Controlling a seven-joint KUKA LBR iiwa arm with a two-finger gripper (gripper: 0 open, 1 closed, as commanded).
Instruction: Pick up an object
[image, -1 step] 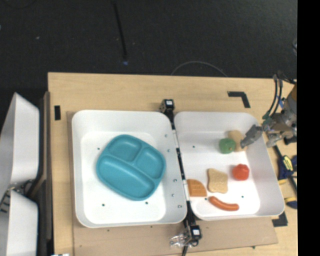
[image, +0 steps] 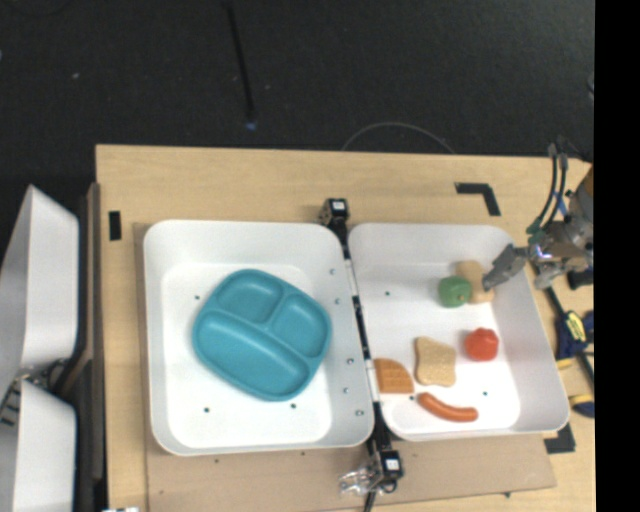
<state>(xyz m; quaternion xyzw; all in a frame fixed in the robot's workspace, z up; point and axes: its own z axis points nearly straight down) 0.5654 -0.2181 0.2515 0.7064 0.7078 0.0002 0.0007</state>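
On the tabletop (image: 250, 180), the left bin (image: 170, 400) holds a blue plate (image: 262, 333). The right bin (image: 520, 400) holds bread (image: 435, 362), sausage (image: 447, 407), tomato (image: 482, 343) and green fruit (image: 454, 290). The end effector (image: 503, 268) hovers nearby; its opening cannot be told.

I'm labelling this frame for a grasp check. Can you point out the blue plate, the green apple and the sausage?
blue plate (image: 262, 334), camera view, on its middle divider.
green apple (image: 454, 291), camera view, centre of its top.
sausage (image: 447, 407), camera view, midway along its length.
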